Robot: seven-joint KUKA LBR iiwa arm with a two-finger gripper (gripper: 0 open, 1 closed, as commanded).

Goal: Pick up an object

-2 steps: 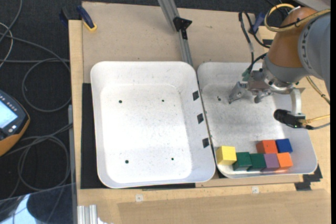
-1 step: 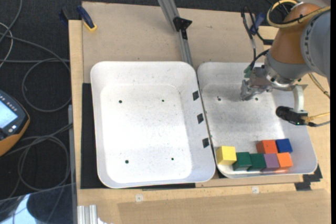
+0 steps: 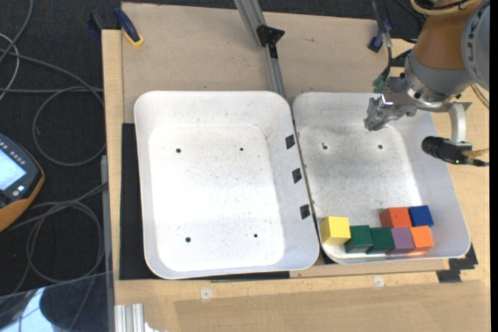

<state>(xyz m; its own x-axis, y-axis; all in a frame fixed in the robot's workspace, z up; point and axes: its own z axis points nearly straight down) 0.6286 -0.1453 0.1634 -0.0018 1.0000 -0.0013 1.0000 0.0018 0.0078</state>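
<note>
Claw (image 3: 377,117), whose state I cannot tell, hangs over the upper part of the right bin (image 3: 436,175), so the approach step is in hand; next it must travel toward the blocks (image 3: 381,229) clustered at lower right.

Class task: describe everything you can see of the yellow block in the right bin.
The yellow block is a small cube, plain and matte, perhaps painted wood or foam. It sits flat on the floor of the right bin, near the front rim, leftmost in the cluster. The dark green block is right beside it, apparently touching.
</note>
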